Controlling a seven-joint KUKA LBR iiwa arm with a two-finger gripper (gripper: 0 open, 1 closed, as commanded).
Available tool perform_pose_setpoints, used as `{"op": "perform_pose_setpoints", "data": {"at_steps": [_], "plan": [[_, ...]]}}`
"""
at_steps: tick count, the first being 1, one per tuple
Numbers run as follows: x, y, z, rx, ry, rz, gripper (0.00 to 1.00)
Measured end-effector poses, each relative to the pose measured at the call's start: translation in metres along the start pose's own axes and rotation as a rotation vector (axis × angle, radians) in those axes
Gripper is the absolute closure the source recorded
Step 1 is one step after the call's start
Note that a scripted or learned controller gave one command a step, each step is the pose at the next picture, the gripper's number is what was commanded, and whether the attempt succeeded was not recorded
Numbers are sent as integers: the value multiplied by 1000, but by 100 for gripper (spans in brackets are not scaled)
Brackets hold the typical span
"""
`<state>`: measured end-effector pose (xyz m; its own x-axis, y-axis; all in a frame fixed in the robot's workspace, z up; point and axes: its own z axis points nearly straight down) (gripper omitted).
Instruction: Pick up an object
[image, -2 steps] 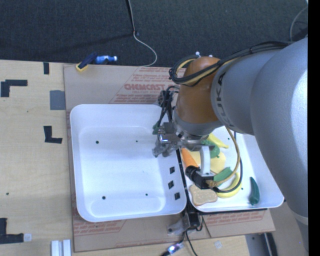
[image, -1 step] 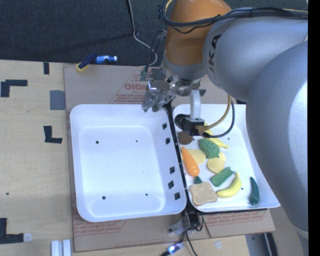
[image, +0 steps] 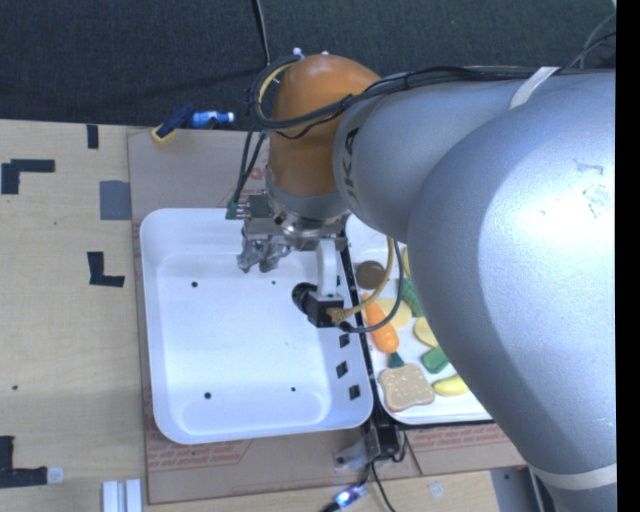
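My gripper (image: 261, 260) hangs over the far part of the left white bin (image: 240, 350), just above its bare floor, with nothing visible in it. The right bin (image: 445, 413) is mostly hidden under the arm. Its visible strip holds toy food: a brown round piece (image: 370, 272), an orange carrot (image: 378, 322), a green piece (image: 410, 295), another green piece (image: 435, 358), a yellow piece (image: 451, 385) and a slice of bread (image: 404, 387). All of these lie to the right of the gripper, across the wall between the bins.
The big grey arm covers the right half of the view. The bins sit on a cardboard sheet (image: 180, 170) on the wooden bench (image: 60, 330). A blue and yellow item (image: 190, 119) lies at the far edge.
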<state>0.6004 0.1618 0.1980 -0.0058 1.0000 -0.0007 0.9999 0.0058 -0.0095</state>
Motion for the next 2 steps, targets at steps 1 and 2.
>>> {"op": "perform_pose_setpoints", "data": {"at_steps": [1,2], "plan": [[55,-2,47,-4,0,0,100],[69,29,-133,-26,6,2,100]]}}
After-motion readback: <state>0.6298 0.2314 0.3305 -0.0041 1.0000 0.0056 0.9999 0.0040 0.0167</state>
